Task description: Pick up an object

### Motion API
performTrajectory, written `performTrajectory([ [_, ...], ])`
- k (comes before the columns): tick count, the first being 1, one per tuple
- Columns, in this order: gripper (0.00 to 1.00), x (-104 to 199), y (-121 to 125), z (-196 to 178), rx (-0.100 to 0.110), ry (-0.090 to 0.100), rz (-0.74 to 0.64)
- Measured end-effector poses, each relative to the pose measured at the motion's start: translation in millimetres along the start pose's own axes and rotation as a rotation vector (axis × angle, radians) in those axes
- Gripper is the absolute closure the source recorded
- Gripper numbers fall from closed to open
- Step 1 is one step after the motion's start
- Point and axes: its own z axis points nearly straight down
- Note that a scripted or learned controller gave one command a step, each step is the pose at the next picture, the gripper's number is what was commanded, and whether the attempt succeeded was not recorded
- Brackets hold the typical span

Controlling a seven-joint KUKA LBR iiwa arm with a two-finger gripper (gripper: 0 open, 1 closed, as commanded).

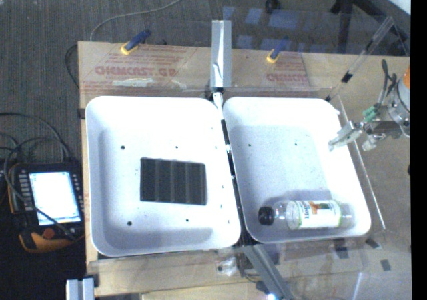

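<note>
The left bin holds a dark ribbed block lying flat near its middle. The right bin holds a clear bottle on its side along the near wall, black cap pointing left. The jaws — whether open or closed I cannot tell — hang over the right rim, well apart from the bottle
</note>
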Motion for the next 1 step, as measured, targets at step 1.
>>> performTrajectory([
  [1, 0.00, 8.4, -39.1, 157.0, -0.002, 0.009, 0.015],
])
